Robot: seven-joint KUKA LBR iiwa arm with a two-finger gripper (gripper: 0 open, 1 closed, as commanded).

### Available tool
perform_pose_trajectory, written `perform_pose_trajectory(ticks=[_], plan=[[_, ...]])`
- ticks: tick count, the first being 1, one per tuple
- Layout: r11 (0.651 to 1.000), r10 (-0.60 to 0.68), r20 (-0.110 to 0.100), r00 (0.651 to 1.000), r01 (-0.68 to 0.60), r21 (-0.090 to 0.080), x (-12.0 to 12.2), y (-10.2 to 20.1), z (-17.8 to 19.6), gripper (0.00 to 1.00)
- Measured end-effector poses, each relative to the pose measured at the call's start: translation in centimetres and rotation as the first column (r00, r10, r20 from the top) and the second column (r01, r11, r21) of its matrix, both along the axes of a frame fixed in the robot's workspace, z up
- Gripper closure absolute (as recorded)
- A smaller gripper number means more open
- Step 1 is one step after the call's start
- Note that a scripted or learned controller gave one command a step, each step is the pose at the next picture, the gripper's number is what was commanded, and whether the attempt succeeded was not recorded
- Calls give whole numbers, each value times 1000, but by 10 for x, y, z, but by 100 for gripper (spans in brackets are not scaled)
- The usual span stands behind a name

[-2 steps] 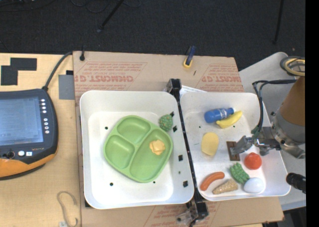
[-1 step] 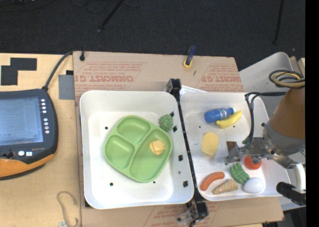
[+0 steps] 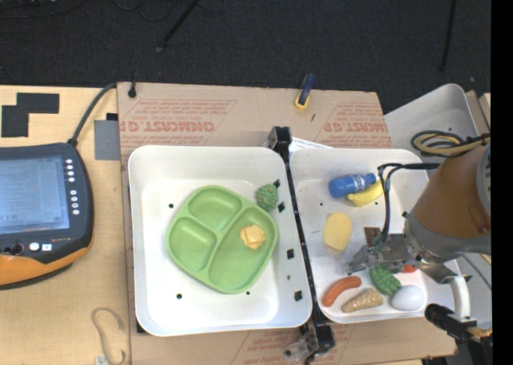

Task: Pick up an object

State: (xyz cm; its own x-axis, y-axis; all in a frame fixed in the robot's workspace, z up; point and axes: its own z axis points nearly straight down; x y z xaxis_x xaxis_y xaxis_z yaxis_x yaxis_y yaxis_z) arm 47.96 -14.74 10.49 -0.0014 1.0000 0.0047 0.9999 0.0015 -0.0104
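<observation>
Arm reaches into the right bin from its right edge. Gripper sits low near the front edge; can't tell if it's spread or closed, and can't see anything pinched.

No object is lifted yet. 5 are packed near the front right corner:
- green lump, just beside the gripper
- sausage
- cone
- egg
- yellow piece, toward mid-bin

Best bet: pick 1 target, prob. the green lump. Centre over it, then descend straight so neighbours don't get nudged.
</observation>
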Motion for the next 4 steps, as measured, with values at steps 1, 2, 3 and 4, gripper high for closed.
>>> perform_pose_trajectory(ticks=[1,2,3,4], plan=[[1000,0,5,1000,0,-3,0,2,-19,0],[1000,-7,3,1000,7,0,1,0,-9,100],[1000,0,9,1000,0,-4,0,8,47,100],[1000,0,9,1000,0,-4,-6,15,99,100]])
